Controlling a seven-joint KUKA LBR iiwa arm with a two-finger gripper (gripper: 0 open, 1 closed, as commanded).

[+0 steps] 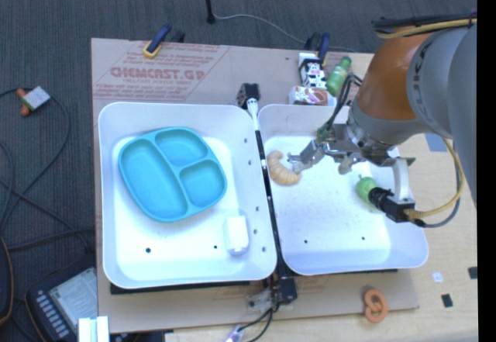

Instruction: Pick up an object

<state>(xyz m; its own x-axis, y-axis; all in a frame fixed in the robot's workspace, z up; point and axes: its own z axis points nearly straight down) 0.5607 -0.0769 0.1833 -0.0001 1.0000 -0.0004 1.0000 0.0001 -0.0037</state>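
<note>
A tan, curved croissant-like object [280, 169] lies at the left side of the right bin [333, 247]. A small green object [364, 189] rests near that bin's right wall, partly under the arm. My gripper [320, 161] hangs over the right bin's upper middle, open, with nothing between its fingers. Its left fingertip [297, 159] is just right of the tan object. In the left bin [124, 255] sit a blue divided plate [172, 172] and a small white block [235, 233].
The grey and orange arm [403, 92] covers the right bin's upper right corner. Small packets and a green bottle [337, 75] stand behind the bins. An orange ring [375, 304] lies on the board in front. Blue clamps [158, 39] hold the board's back edge.
</note>
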